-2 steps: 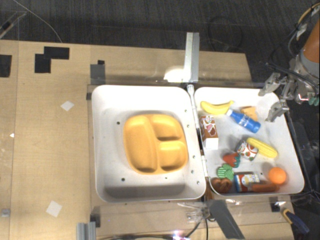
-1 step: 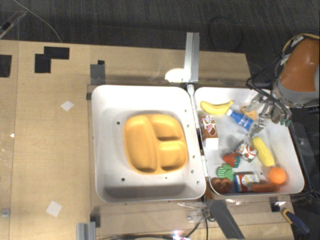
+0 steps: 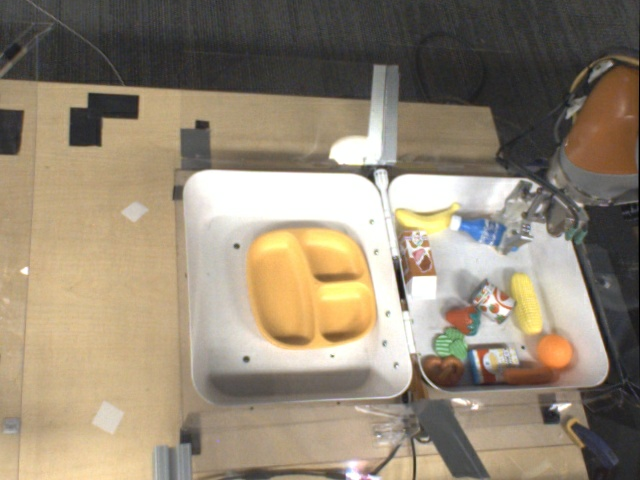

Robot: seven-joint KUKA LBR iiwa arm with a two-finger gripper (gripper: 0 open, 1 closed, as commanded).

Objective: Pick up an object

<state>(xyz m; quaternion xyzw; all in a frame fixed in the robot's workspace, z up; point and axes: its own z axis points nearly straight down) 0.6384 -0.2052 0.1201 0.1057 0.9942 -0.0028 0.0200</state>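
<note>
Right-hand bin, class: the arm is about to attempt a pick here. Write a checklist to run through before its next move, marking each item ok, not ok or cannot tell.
1. Gripper is over the right bin: ok.
2. A target lies close by: ok, the blue bottle is beside the gripper.
3. Bottle between the fingers: cannot tell.
4. Bottle free of the banana: not ok, its cap end meets it.
5. Yellow tray is out of the way in the left bin: ok.

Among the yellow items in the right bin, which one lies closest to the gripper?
The banana, at the bin's far edge beside the blue bottle that the gripper is over. The corn cob lies nearer the camera.
</note>
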